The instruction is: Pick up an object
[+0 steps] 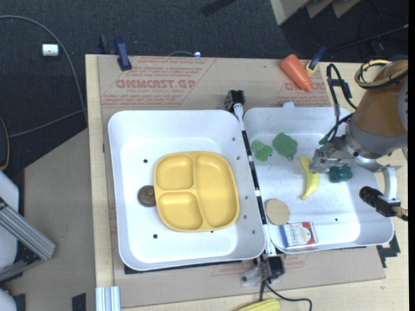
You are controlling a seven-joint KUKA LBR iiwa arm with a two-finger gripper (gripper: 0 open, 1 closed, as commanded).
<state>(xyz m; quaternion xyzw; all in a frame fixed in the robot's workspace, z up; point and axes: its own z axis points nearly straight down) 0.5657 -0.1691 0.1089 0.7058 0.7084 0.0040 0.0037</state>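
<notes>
The gripper (326, 163) stood low in the right bin (337, 222), just beside the upper end of the banana (308, 180) — whether it was spread or pressed together could not be told, and nothing was seen held in it. A dark teal object (340, 172) lay partly under the wrist. That bin also held two green pieces (274, 147), a tan round disc (277, 210) and a small red-and-white carton (299, 234) near the front wall. The left bin (130, 193) held a yellow divided tray (196, 191) with a brown round object (146, 195) touching its left edge. The arm (381, 118) entered from the right, wrist bent downward. An orange carrot-like item (297, 72) lay on the bench behind the right bin.
</notes>
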